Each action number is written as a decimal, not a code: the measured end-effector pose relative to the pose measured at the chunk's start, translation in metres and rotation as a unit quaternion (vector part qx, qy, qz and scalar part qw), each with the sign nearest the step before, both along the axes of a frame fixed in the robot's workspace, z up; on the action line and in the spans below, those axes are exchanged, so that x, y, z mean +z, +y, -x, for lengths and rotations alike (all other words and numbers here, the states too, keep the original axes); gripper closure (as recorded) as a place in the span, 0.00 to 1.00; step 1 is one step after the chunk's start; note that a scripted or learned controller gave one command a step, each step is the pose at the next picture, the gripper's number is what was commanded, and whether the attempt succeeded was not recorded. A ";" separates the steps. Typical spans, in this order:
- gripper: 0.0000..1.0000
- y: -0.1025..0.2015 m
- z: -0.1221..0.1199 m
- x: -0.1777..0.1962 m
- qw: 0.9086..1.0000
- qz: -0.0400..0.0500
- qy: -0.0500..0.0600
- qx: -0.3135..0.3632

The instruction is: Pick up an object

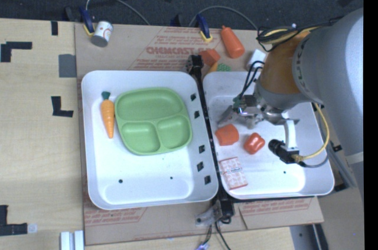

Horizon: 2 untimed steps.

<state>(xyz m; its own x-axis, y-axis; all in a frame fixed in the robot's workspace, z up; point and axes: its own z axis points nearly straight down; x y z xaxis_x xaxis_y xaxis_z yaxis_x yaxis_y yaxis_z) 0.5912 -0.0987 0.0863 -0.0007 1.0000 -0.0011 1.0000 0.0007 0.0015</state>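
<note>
Cardboard (pixel 159 48) under bins: red print "CHEMCAST", readable near top edge; more red print along its bottom edge, too small to read. Card (pixel 232 172) in right bin (pixel 307 184): red pattern, unreadable.

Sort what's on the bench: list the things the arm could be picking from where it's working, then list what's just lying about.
In play, right bin: gripper, orange block, red piece, patterned card.

Lying about: green tray and toy carrot in the left bin; can, orange cone, blue clips.

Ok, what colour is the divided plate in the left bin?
Light green, as the camera view shows: the divided plate lies beside a toy carrot.
</note>
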 end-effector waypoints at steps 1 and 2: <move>0.00 -0.025 0.081 0.000 1.000 0.001 -0.001 -0.001; 0.00 -0.078 0.041 0.116 1.000 0.000 0.000 0.000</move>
<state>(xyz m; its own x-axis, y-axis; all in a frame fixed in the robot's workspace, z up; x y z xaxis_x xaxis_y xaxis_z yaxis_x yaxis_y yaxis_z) 0.5502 -0.1765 0.2025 -0.0001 1.0000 -0.0018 1.0000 0.0001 0.0006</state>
